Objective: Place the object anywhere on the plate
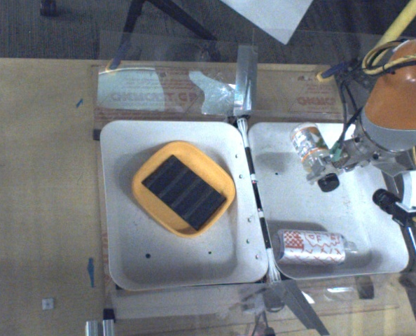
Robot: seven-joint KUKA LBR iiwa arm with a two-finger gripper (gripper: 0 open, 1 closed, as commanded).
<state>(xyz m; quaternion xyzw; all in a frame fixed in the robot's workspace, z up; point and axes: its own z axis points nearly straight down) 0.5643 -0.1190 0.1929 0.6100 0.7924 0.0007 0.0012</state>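
1. A small can (pixel 305 143) hangs over the right bin (pixel 376 257), pinched in the gripper (pixel 319 161).
2. Step in hand: carrying.
3. Next: cross to the yellow plate (pixel 183 187) in the left bin (pixel 117 208), then release.

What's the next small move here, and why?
Probably lift the gripper straight up: it sits at the small can in the right bin, and the yellow plate lies in the left bin. Whether it has the can is unclear.
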